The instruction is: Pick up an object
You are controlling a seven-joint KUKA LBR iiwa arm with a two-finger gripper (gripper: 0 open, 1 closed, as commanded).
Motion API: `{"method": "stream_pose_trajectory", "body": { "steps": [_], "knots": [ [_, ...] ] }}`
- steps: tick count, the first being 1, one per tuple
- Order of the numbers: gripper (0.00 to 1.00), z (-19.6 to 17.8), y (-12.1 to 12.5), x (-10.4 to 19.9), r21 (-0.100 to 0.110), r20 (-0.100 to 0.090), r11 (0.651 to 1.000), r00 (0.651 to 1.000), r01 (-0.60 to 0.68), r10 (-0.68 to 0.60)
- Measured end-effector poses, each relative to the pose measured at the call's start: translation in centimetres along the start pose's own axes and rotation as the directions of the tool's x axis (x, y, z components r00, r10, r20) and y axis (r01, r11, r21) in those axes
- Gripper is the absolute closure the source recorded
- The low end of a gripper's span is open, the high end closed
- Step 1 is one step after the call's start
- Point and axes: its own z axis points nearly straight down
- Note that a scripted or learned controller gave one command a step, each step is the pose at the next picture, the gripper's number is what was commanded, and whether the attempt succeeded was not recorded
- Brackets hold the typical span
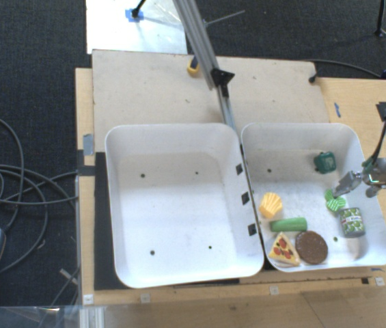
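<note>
Over the right bin [374, 203], the gripper [348, 183] hovered with nothing seen between its jaws.
From the camera view, whether the jaws were released or clenched could not be told; they hung just above a green-and-white piece [335, 201], with a small can [351, 222] just beyond it toward the bin's near wall. Descending here risked nudging both crowded objects aside and closing on none.

floor: dark carpet [29, 60] | bench: light wooden board [152, 87] | left: black cables [15, 176] on carpet
</note>
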Motion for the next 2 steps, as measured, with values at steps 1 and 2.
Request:
{"method": "stream_pose_trajectory", "body": {
  "steps": [1,2],
  "knots": [
    [0.0,-0.2,0.1,0.0,-0.004,0.001,1.0,1.0,0.0,0.0],
    [0.0,4.1,0.5,-0.3,-0.001,0.001,1.0,1.0,-0.002,0.002]
  ]
}}
